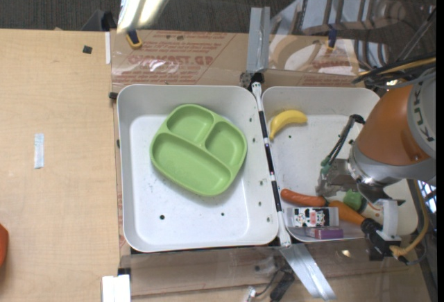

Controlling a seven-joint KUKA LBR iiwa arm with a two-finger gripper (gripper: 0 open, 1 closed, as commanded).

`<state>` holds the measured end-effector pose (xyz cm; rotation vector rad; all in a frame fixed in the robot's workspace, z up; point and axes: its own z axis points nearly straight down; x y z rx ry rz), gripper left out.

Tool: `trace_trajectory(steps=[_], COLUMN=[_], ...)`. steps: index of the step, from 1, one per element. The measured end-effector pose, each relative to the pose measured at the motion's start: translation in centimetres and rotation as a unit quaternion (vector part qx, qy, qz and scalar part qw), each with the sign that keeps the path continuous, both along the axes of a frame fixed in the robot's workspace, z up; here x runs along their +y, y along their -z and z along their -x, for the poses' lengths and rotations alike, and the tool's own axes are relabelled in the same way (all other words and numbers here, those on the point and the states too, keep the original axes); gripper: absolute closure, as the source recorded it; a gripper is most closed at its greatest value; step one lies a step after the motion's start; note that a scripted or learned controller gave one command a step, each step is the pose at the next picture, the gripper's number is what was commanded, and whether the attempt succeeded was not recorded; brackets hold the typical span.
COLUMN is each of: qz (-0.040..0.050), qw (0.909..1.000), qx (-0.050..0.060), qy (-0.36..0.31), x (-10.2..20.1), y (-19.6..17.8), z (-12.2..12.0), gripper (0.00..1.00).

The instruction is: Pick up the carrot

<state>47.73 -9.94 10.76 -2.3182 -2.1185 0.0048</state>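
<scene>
claw (334,186) over carrot (345,211), lengthwise left-right

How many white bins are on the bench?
2. The left bin holds a green plate; the right bin holds a banana and other items.

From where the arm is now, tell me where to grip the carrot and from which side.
Grip the carrot mid-body, coming straight down from above with fingers closing across its width. It lies flat, lengthwise near the right bin's front wall, green top by the gripper; the small box and red pepper crowd its sides.
</scene>
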Motion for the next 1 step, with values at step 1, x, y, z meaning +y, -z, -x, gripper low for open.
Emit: trace_trajectory(steps=[1], qz=[0.0000], qw=[1.0000], qx=[0.000], qy=[0.000], x=[-0.01], y=[0.01], z=[0.02], gripper=[0.00])
